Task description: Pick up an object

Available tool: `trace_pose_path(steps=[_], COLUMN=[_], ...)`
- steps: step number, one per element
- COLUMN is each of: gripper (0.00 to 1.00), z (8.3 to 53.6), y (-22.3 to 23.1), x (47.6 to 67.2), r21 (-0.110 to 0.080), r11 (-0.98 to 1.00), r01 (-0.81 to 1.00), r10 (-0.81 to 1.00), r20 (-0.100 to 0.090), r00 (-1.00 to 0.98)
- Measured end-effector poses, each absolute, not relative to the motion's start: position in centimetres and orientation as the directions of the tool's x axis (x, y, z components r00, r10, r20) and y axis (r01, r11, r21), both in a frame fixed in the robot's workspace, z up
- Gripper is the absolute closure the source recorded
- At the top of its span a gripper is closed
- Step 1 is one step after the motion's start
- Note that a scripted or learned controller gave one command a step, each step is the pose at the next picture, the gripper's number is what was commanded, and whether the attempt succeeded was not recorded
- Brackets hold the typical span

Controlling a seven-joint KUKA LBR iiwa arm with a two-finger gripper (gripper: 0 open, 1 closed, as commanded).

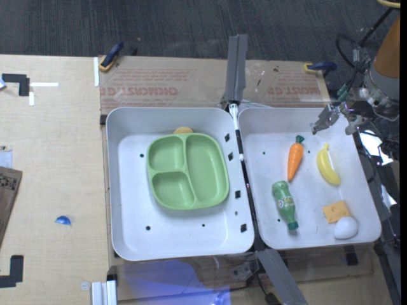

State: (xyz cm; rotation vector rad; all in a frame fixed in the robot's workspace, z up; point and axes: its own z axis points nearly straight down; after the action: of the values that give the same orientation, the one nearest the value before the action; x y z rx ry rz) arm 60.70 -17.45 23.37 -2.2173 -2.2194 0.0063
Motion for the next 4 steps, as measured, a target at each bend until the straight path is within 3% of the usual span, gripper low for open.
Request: trace_pose_path(steps=[1,2,3,4], gripper=[0.00,0.00,1.00,1.00], z=[10.2,9.0,9.6,16.5], y=[-18.7,-21.0,-21.1,-18.4], x=[63.2,57.4,57.4,57.5], r21=[-0.005,-0.003,-0.005,-0.003], r11=[0.019,0.041,0.038,-0.057], r01=[1.000,0.999,0.999,0.998], r10=[1.000,0.999,0.999,0.998], r20=[0.000,0.002,0.002,-0.001], r00=[-0.019,-0.041,-0.038,0.057])
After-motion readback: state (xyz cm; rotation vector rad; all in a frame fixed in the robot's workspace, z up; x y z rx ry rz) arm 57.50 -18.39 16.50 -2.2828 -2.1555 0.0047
